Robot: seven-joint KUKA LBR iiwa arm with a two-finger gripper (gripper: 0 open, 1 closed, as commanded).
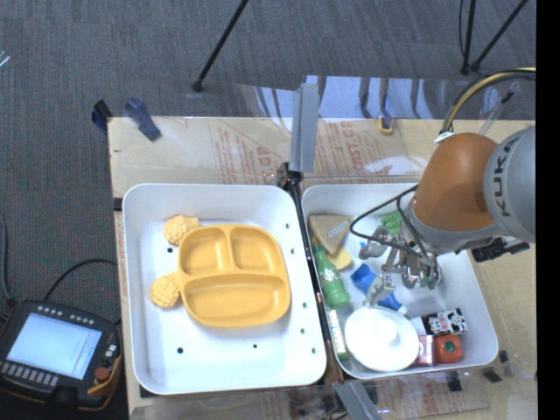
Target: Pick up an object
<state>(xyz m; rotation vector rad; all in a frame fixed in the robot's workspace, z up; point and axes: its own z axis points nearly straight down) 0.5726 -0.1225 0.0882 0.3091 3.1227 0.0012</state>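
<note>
My gripper (395, 274) hangs low inside the right bin (481, 300), under the orange wrist band. Its metal fingers point down and left among the items there. Just left of it lies a small blue object (362, 279), and another blue piece (391, 303) sits right below it. A yellow cheese wedge (330, 231) and a green bottle (332, 280) lie along the bin's left wall. A white bowl (381, 339) rests at the bin's front. Whether anything sits between the fingers is not clear.
The left bin (140, 322) holds a yellow divided plate (234, 275) and two waffle-like cookies (178, 228) (164, 291). A black-and-white carton (444, 323) and a red box (442, 349) sit at the right bin's front right. A tablet (52, 346) lies on the floor.
</note>
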